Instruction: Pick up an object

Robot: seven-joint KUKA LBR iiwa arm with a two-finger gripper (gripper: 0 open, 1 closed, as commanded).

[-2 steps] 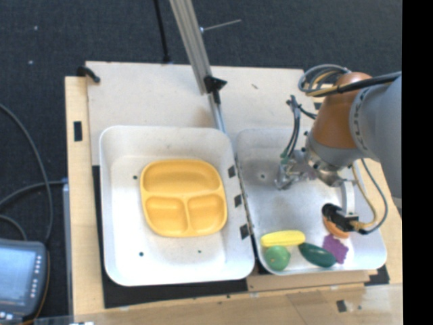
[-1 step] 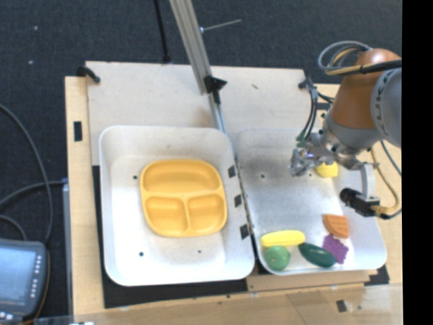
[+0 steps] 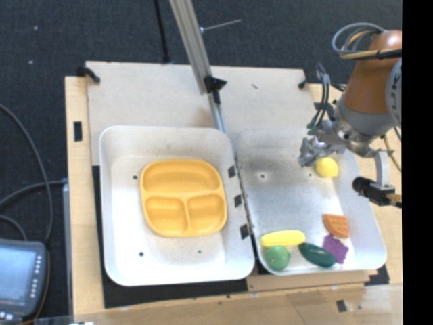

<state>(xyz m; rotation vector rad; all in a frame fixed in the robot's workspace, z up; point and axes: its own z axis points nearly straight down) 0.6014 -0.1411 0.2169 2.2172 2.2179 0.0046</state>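
My gripper [image 3: 312,153] hangs over the far right part of the right bin [image 3: 284,195], just left of a small yellow ball-like object [image 3: 327,167] that lies right beside it. Whether it touches the ball I cannot tell. Along the bin's near edge lie a yellow banana-shaped piece [image 3: 283,238], a green round piece [image 3: 277,256], a dark green piece [image 3: 316,254], a purple piece [image 3: 335,248] and an orange piece [image 3: 336,225].
The left bin [image 3: 122,249] holds a yellow divided plate [image 3: 183,196]. A slanted metal pole [image 3: 196,46] rises behind the bins, ending near their shared far corner. A grey monitor [image 3: 20,276] sits at the lower left, off the bench.
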